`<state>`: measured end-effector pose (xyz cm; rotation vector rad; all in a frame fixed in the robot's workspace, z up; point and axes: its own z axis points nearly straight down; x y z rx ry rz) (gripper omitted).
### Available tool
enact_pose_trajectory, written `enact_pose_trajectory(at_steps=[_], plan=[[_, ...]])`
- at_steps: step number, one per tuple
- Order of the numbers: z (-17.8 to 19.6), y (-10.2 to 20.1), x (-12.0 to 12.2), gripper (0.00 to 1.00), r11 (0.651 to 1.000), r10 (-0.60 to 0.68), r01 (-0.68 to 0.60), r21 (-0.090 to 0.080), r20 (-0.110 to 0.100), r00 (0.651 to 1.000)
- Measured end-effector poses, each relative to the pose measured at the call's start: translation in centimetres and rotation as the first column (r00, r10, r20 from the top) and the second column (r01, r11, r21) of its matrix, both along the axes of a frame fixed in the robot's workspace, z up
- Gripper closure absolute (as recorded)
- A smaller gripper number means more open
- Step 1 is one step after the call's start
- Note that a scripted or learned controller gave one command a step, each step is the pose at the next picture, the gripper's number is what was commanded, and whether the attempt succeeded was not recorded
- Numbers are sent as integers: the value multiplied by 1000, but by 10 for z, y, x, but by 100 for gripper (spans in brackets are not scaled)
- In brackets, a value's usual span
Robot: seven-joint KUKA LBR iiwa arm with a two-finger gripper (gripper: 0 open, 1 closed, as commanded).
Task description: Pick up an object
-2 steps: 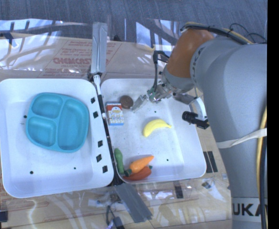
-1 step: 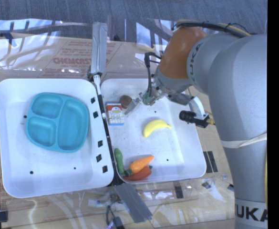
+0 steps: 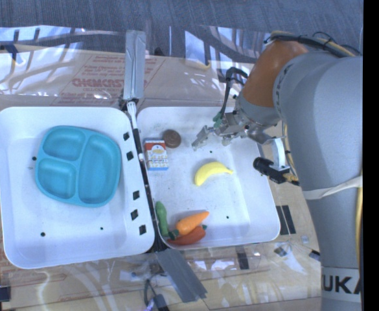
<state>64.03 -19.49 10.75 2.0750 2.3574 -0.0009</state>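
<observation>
In the right bin (image 3: 254, 220) lie a yellow banana (image 3: 211, 172), a small carton with a red-and-white label (image 3: 155, 154), a brown round object (image 3: 172, 138), and an orange carrot (image 3: 192, 223) lying over a red pepper (image 3: 188, 238) beside a green vegetable (image 3: 161, 218). My gripper (image 3: 202, 137) hangs over the back of this bin, pointing left. It is above the banana and right of the brown round object. Nothing shows between its fingers.
The left bin (image 3: 14, 225) holds a blue divided plate (image 3: 79, 165). A grey divider strip (image 3: 134, 67) runs between the bins at the back. The arm's grey body (image 3: 319, 128) covers the right bin's right side.
</observation>
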Motion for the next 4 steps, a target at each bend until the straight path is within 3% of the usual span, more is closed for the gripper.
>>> enact_pose_trajectory(at_steps=[1, 2, 3, 4], plan=[[-16, 41, -53, 0, 1000, 24, -24, 2, -5, 1000], [-15, -3, -84, 0, 998, 55, -55, 1, -3, 998], [-5, -2, -84, 100, 998, 59, -59, 2, -4, 998], [4, -2, -83, 100, 998, 62, -62, 3, -5, 998]])
